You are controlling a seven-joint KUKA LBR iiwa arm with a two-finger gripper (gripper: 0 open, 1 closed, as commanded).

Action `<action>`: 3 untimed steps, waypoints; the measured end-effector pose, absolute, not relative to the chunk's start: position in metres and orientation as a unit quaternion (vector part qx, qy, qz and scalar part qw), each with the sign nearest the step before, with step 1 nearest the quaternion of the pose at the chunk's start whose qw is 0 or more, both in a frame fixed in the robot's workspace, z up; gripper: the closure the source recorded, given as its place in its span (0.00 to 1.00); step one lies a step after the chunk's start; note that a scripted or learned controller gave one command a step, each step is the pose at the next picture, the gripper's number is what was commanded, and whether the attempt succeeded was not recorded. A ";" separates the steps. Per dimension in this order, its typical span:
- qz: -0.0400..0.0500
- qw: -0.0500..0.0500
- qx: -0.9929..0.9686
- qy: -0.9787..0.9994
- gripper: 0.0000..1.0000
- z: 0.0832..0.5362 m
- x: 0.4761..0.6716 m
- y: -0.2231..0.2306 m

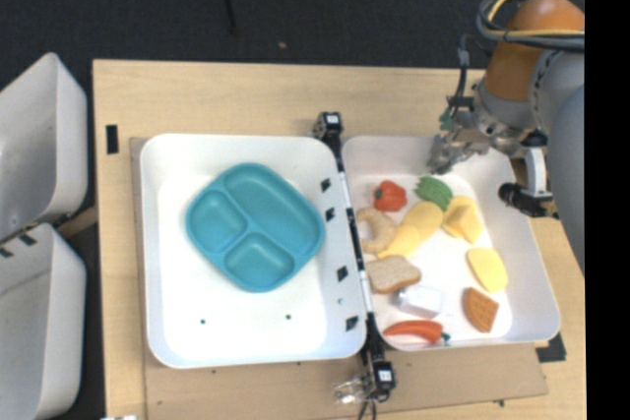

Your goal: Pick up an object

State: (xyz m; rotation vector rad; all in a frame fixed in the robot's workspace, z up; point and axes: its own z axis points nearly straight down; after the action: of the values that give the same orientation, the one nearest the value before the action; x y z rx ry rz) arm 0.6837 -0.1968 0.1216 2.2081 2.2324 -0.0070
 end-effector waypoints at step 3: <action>0.000 0.001 0.703 0.711 1.00 0.242 0.690 -0.200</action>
State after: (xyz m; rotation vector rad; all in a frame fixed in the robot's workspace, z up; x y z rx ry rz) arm 0.6899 -0.1998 0.2416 2.2072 2.2318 0.0013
